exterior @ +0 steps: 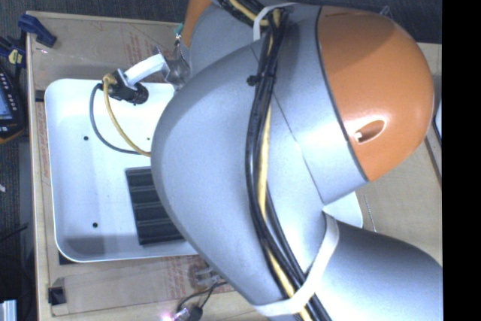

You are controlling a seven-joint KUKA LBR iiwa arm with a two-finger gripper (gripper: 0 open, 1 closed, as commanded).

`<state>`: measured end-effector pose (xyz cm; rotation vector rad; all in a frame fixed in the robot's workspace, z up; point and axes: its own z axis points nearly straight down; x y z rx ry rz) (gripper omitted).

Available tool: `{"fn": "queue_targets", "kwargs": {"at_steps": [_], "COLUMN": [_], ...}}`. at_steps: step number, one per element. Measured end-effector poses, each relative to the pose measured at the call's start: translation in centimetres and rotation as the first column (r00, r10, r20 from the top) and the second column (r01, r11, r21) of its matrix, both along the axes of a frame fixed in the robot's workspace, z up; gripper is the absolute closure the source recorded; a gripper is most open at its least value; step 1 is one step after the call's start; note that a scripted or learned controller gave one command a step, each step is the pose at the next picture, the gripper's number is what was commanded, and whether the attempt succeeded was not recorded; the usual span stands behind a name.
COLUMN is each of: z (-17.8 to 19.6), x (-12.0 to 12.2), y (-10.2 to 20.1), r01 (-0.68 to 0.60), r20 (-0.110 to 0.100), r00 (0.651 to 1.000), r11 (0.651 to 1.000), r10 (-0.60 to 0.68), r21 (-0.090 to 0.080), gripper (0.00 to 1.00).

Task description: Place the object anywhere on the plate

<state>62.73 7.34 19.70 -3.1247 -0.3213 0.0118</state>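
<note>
The KUKA arm [301,162] took up most of the camera view, its grey casing and orange cap sweeping from lower right toward the top, with black and yellow cables strapped along it by white ties. Under it lay the wooden surface [98,34], and on that the left white bin [75,162], of which the left part showed. In the bin sat a dark ribbed plate [150,207], partly under the arm's bulk. A looped yellow and black cable [105,124] hung over the bin's upper part, leading to a small black and white fitting [135,83] near the wrist. The pincer itself lay behind the arm's body, so I could not tell whether it was open, closed or gripping anything. The object to be placed could not be made out either; whether it sat in the bin under the arm or was being carried was impossible to judge. The main risk from here, as I judged it, was a blind release: with the plate half covered, the object could land on the bin floor beside the plate, or on its edge and slide off. The slack cable loop might also drag over the bin and nudge whatever lay there. No brand, label or legible writing could be read
</note>
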Motion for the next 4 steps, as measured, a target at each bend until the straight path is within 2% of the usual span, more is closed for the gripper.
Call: {"fn": "queue_targets", "kwargs": {"at_steps": [1, 2, 3, 4], "z": [9.1, -10.7, -0.6, 4.1], "x": [1.8, -2.5, -0.8, 1.8], "y": [0.9, 3.7, -0.2, 8.0], "r01": [-0.304, -0.136, -0.002, -0.140], "r20": [0.003, 0.002, 0.007, 0.007], "r00": [0.953, 0.991, 1.000, 0.990], "r11": [0.953, 0.991, 1.000, 0.990], "r10": [0.304, 0.136, 0.002, 0.140], "r21": [0.005, 0.002, 0.001, 0.001], "gripper": [1.00, 1.00, 1.00, 1.00]}}
